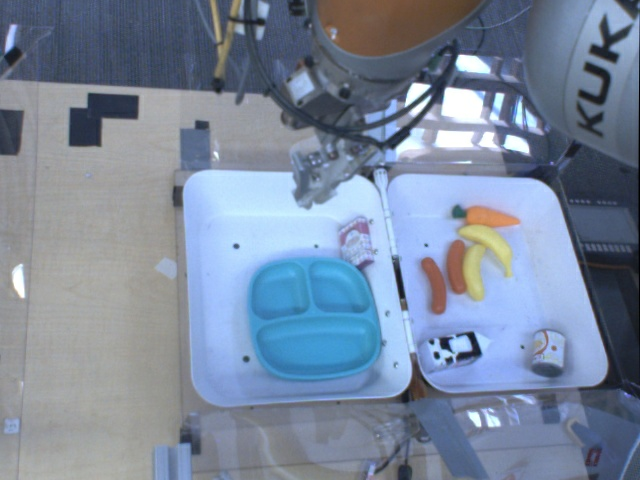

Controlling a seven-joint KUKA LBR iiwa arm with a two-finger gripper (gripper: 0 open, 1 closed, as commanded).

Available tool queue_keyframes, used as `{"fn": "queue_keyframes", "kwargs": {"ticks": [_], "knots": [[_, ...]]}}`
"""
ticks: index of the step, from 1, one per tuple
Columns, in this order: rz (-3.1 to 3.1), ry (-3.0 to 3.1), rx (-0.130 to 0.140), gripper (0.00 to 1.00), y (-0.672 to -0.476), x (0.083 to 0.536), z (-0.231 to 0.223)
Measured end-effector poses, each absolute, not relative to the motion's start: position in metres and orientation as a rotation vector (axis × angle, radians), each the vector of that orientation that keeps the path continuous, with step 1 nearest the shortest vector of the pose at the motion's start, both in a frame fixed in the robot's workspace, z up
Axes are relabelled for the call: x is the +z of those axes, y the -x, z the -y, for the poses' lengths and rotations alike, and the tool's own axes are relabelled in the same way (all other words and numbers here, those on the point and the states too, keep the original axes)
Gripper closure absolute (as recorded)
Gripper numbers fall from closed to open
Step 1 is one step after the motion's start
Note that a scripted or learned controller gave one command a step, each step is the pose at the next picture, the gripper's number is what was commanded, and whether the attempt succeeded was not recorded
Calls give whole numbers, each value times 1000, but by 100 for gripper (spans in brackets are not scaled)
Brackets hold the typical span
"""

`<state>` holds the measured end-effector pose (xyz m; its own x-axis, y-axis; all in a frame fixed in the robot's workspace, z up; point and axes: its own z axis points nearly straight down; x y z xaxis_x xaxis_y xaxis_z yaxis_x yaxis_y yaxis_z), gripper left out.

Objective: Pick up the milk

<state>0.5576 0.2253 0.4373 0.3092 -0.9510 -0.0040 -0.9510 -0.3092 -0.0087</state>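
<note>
Camera view, nearest edge first: I see the milk, a small cow-patterned carton, lying on its side at about seven o'clock in the right bin, close to the front wall. Just to its three o'clock, near the bin's front right corner, stands a small white can. Further in, two sausages lie side by side near the bin's middle, with a banana just beside them at three o'clock and a carrot beyond that at twelve. In the left bin a blue divided plate sits toward five o'clock, and a small red-and-white packet lies at the plate's one o'clock, against the wall between the bins. At the far side, the gripper hangs over the left bin's back right corner, well apart from the milk; I cannot tell how its fingers are set from this angle.
</note>
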Motion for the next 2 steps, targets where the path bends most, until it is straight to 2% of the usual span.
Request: {"fn": "queue_keyframes", "kwargs": {"ticks": [1, 2], "knots": [[-1094, 2935, -4, 100, -584, 436, -236], [-316, 3117, -6, 100, -667, 436, -236]]}}
